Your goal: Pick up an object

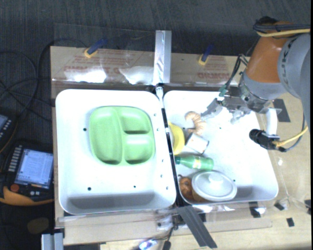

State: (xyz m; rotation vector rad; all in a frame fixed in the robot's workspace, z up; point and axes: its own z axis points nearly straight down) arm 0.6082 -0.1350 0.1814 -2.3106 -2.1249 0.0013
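White right bin (250, 155): items crowd its left wall at frame centre — doughnut-like piece (194, 120), yellow item (177, 137), green bottle (194, 163), lidded white bowl (214, 185). Hand (219, 105), at upper right beside the doughnut-like piece, presumably approaching; its opening cannot be told. Left bin (73, 191): green divided tray (122, 134).

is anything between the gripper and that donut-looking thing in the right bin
Nothing visible does. The gripper hangs just right of the donut, with bare bin floor between them. The white box and yellow object lie below it.

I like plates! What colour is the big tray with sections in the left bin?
Light green: the divided tray shows clearly in the camera view.
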